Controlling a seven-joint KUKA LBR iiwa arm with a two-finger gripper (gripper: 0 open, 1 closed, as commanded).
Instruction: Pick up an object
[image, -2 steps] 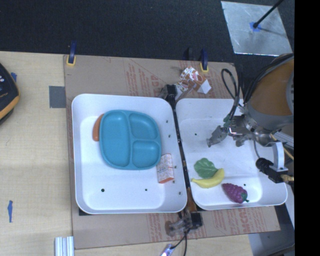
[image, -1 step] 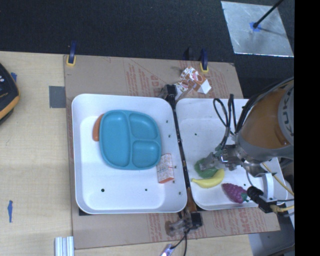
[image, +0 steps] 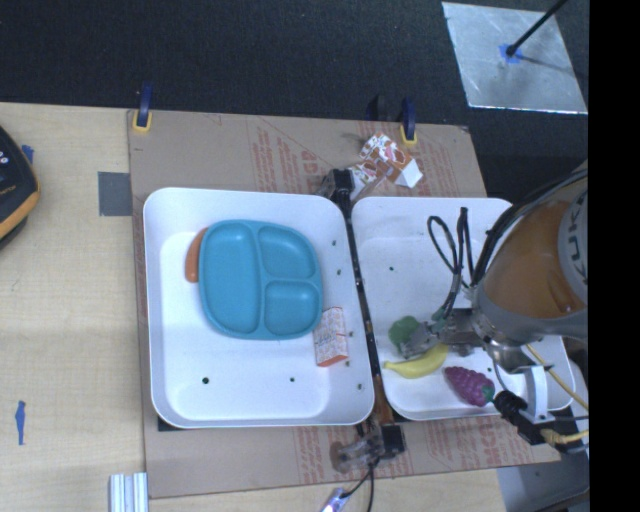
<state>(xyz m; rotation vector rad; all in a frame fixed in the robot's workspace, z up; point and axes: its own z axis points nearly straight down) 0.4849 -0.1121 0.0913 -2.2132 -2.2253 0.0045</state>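
Observation:
In the right bin lie a green toy vegetable, a yellow banana and a purple bunch of grapes, all near the front. My gripper is low in that bin, right beside the green vegetable and just above the banana. The wrist and arm cover most of it.
The left bin holds a blue divided plate, an orange item tucked under the plate's left edge, and a small printed packet by the right wall. A crumpled wrapper lies behind the bins. Black cables hang over the right bin.

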